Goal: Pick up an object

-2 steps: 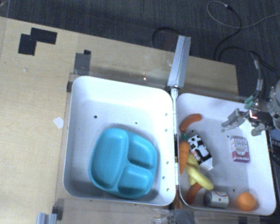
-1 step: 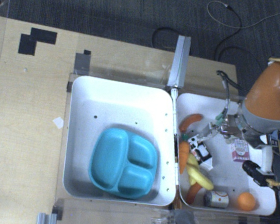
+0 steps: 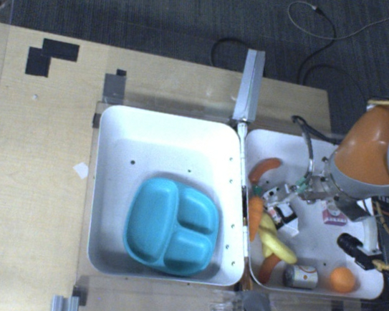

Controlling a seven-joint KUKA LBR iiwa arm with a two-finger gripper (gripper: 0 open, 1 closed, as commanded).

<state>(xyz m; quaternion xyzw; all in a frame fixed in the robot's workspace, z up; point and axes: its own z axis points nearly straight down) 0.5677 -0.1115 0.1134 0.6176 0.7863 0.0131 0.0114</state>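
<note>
The grey arm with an orange band (image 3: 373, 150) reaches in from the right and is positioned over the right white bin (image 3: 288, 145). Its two-finger gripper (image 3: 283, 198) is low in the left half of that bin; whether it is open, closed or gripping anything cannot be determined at this angle and resolution. Candidate objects for pickup all lie in the right bin. A red-orange sausage-shaped item (image 3: 265, 169) lies near the upper left corner. An orange carrot (image 3: 254, 215) lies along the left wall, just beside a yellow banana (image 3: 277, 241), whose upper end is directly below the gripper. A brown-orange oblong piece (image 3: 268, 269) rests at the lower end of the banana. A silver metal can (image 3: 301, 277) lies on its side near the bottom wall, with an orange round fruit (image 3: 342, 280) near it to the right. A small white-and-pink packet (image 3: 335, 218) lies to the right of the gripper. The left white bin (image 3: 161, 139) contains a blue plastic divided tray (image 3: 169, 227) with three compartments.
</note>
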